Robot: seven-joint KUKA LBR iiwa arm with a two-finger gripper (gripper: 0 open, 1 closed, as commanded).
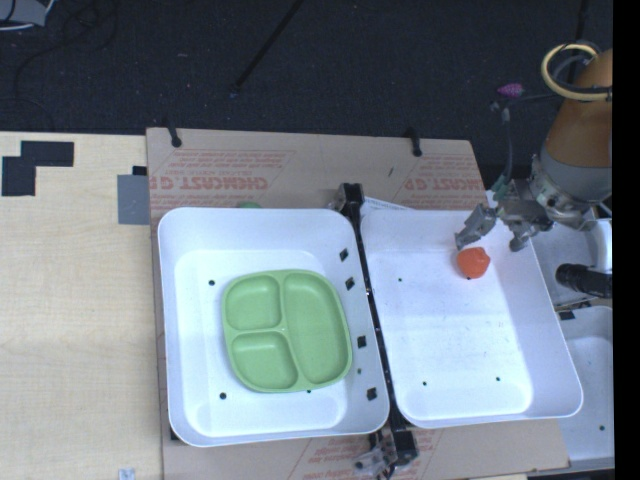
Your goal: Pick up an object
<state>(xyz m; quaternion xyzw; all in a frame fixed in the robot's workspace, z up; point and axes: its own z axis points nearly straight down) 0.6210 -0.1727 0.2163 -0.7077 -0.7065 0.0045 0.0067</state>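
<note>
The claw [497, 230] hovers over the right bin [470, 368], near its far right corner, fingers spread apart and holding nothing. A small orange ball [473, 262] lies on the bin floor just below and between the fingertips, slightly toward the left one.

Green divided plate [287, 329] in left bin [190, 238]; cardboard sheet [300, 173] beneath
</note>
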